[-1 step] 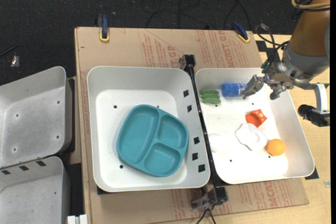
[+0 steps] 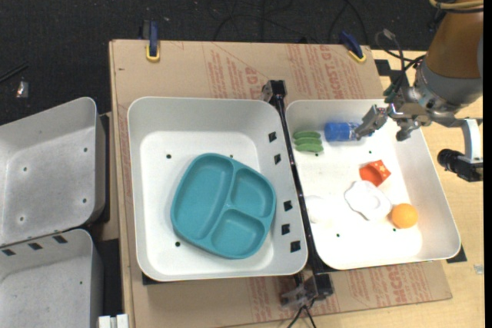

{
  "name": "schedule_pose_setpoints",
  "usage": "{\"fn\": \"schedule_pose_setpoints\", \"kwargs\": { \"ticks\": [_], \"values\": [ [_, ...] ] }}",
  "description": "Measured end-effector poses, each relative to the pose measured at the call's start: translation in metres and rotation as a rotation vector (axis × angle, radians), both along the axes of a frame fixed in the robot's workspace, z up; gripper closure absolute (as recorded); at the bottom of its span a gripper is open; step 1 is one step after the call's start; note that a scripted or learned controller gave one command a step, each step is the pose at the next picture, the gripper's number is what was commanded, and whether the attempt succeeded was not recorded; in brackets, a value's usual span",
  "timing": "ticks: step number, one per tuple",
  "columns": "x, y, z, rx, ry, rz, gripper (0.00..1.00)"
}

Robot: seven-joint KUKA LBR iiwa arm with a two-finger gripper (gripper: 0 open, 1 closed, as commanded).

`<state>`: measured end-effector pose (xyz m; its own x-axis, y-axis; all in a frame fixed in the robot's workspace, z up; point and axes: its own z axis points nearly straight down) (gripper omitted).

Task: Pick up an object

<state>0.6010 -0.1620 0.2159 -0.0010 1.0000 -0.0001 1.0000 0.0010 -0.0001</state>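
Left bin (image 2: 146,165): we note a teal divided tray (image 2: 223,205) lying flat, taking up most of the floor.

Right bin (image 2: 438,242): green ridged item (image 2: 307,140) near the far left corner; blue object (image 2: 338,131) just right of it; red block (image 2: 374,172) toward the middle; white flat piece (image 2: 367,199) below it; orange ball (image 2: 403,216) beside that piece.

Gripper (image 2: 388,121) hangs over the right bin's far side, fingers spread apart and holding nothing; one fingertip sits close to the blue object's right end, whether touching we cannot tell.

We judge the step as approach, nothing lifted yet. The blue object looks the likely target. The next move calls for centring the fingers astride it, descending, then closing; it lies close to the far wall, so clearance may be tight.
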Motion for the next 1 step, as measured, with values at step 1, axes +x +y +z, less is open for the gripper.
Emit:
{"fn": "schedule_pose_setpoints", "kwargs": {
  "ticks": [1],
  "values": [
    [-0.0002,0.0064,-0.0629,0.001,0.005,0.0,0.0]
  ]
}}
